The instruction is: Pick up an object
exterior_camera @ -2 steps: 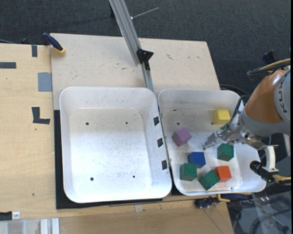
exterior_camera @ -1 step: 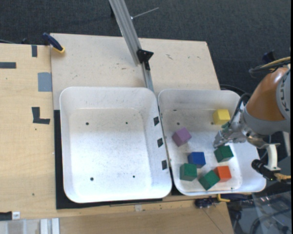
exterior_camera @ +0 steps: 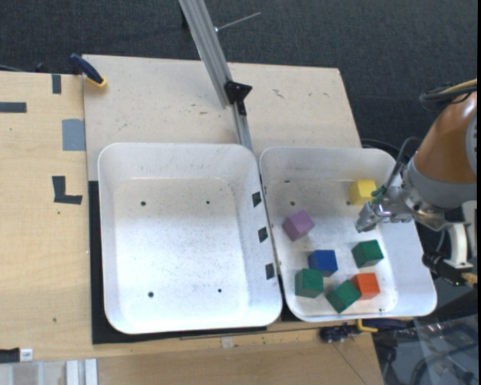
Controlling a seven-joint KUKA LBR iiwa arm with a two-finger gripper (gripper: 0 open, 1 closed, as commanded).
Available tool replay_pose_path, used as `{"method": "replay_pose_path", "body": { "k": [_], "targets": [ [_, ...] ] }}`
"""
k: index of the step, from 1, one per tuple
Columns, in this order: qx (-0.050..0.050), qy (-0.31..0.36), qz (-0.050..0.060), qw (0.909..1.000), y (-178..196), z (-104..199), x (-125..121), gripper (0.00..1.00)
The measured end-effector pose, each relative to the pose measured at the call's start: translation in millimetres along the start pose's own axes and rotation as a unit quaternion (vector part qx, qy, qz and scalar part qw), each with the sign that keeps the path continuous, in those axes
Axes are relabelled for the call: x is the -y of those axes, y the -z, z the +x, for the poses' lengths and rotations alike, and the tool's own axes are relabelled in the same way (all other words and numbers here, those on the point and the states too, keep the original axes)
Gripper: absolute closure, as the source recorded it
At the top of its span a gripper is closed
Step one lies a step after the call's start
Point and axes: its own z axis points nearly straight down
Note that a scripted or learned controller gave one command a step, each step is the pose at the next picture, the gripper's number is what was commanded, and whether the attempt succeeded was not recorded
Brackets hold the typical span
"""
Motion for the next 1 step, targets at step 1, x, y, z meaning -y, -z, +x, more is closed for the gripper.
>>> {"method": "replay_pose_path", "body": {
  "k": [1],
  "targets": [
    [0.000,0.000,0.000,1.0000,44.7,7.2,0.2,1.00]
  ]
}}
